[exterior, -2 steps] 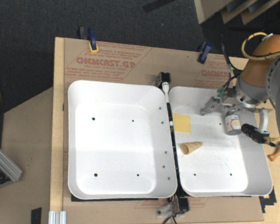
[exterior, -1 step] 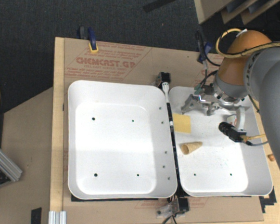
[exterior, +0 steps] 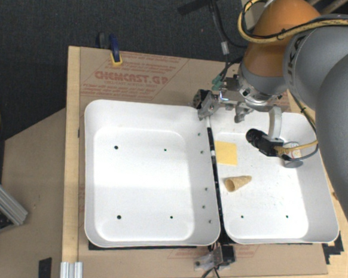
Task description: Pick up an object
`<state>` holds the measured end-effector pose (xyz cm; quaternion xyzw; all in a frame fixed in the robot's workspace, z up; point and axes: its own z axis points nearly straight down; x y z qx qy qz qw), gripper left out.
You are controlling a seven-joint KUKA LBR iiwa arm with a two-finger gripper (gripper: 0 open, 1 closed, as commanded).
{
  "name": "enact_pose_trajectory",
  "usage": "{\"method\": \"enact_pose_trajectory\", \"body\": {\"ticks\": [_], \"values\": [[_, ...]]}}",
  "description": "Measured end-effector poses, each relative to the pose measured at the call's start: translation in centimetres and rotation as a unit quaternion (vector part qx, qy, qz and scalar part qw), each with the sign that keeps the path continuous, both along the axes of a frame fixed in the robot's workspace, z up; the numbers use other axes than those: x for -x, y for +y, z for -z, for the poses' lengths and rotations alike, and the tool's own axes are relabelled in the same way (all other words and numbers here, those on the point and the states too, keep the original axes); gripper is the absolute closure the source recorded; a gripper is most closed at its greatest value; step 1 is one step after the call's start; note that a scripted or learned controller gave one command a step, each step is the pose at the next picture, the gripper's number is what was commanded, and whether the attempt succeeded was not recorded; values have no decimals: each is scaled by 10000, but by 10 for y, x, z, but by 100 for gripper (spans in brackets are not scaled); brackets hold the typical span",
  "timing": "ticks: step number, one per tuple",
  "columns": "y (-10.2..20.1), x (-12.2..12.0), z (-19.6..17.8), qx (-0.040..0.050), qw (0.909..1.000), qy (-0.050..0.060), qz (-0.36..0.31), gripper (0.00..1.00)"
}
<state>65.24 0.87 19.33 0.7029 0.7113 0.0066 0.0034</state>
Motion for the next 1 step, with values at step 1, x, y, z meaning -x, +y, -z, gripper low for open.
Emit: {"method": "enact_pose_trajectory", "body": {"ticks": [1], "values": [[-8,2,-3,25,10000,51,51,100]]}}
